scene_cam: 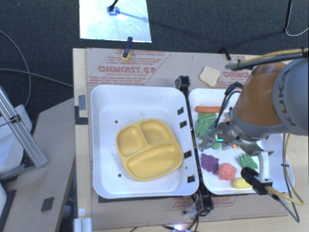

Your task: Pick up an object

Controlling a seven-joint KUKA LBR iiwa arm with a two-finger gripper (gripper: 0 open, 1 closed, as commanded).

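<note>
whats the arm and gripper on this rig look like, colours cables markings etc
The arm is bulky and rounded, with grey casing, a broad orange band above the wrist and dark lettering partly visible on the grey shell. Black cables loop from the wrist toward the gripper, a dark metallic unit with a small green light glowing on it. A yellow cable trails below the arm.

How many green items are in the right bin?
2: one below the carrot, another near the bin's right side by the gripper. The arm may hide more.
</note>
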